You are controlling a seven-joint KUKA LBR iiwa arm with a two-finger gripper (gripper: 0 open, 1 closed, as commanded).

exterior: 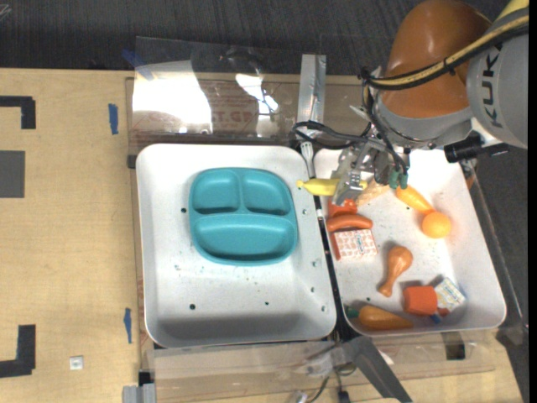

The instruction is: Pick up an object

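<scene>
A teal divided tray (243, 215) lies in the left white bin (159, 292) on the wooden worktop (59, 250). Blue tape marks (112, 117) sit left of a clear plastic sheet (210, 99) at the far side.

Grey KUKA arm (503, 74) w/ glossy orange band, black + yellow cables, small metal claw (362, 175).

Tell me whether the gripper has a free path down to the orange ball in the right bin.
Probably yes. The orange ball lies bare near the bin's right side, nothing on top of it, with only a yellow-orange piece touching its upper left. The gripper hangs just left of it.
</scene>
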